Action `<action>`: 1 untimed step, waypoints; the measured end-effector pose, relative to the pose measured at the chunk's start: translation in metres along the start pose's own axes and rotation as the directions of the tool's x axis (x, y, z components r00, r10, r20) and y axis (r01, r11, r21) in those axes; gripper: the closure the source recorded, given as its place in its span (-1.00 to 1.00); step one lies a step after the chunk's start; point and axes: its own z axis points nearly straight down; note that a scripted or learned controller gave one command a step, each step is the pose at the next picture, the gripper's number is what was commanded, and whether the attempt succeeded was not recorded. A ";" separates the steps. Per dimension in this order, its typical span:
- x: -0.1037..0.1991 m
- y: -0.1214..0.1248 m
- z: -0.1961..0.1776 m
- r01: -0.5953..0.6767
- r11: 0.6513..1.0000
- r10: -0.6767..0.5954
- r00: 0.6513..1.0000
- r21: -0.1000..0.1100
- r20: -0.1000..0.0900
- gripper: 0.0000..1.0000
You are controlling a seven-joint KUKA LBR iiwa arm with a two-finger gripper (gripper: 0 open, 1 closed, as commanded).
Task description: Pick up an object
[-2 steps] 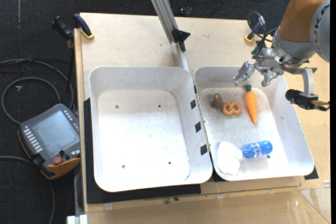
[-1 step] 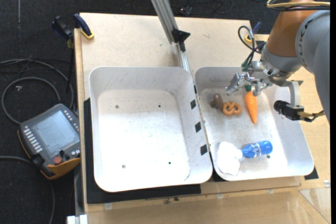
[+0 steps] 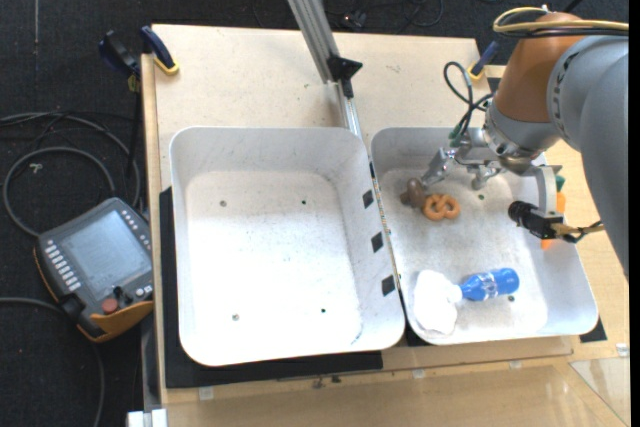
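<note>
From my station I see the bench (image 3: pixel 260 75) carrying two white bins: the left bin (image 3: pixel 200 155) and the right bin (image 3: pixel 570 300). The arm (image 3: pixel 560 85) reaches into the right bin, its jaws (image 3: pixel 462 165) spread open with nothing between them, hovering just beside the things I'd go for. I count four loose things there: one blue bottle (image 3: pixel 490 284) and one white cloth (image 3: pixel 435 303) touching near the front, one orange pretzel-shaped piece (image 3: pixel 440 207) and one small brown lump (image 3: pixel 411 192) close together. I'd centre over the pretzel piece, descend straight, and close only once both fingers straddle it, clear of the lump.
</note>
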 end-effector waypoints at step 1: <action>0.000 -0.001 -0.009 -0.001 1.000 0.001 1.000 0.004 -0.001 1.00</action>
